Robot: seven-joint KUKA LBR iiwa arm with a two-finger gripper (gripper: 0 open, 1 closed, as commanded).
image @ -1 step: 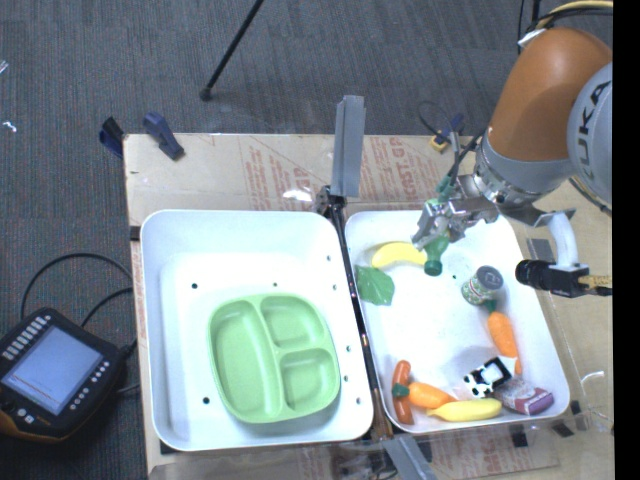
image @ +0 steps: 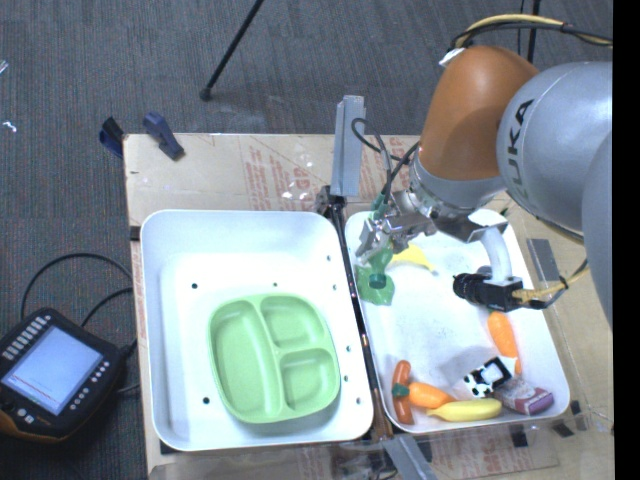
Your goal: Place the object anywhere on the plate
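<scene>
over the right bin (image: 540,353) the hand (image: 376,250) pinches a green object (image: 377,284) (plate (image: 273,358) sits left).

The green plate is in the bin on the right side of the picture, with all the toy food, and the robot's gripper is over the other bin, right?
Not quite. The camera view shows the green plate in the left bin, by itself. The toy food, like the banana and carrot, is in the right bin, and the gripper is over that right bin.
</scene>
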